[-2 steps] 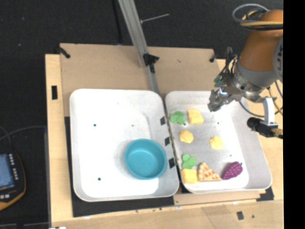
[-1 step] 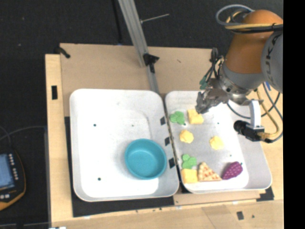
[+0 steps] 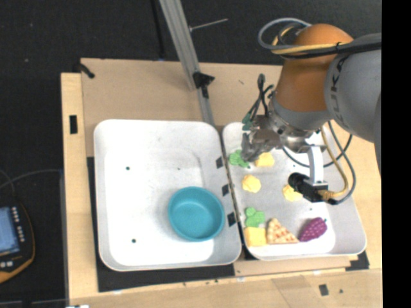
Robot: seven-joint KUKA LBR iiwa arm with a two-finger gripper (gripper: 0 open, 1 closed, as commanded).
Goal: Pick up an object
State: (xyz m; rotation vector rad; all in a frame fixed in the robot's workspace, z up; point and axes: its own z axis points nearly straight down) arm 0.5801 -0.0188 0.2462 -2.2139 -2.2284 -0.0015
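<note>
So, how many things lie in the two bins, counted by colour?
Yellow: 4
Green: 2
Blue bowl: 1
Purple grapes: 1
Pizza slice: 1
Total: 9

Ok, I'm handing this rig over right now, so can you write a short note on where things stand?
Gripper: low in the right bin, at its upper left, by a green piece and a yellow piece; nothing seen held.
Also there: more yellow pieces, pizza slice, purple grapes.
Left bin: blue bowl.
Done: no pick visible.
Left: grasp and lift an object.
</note>
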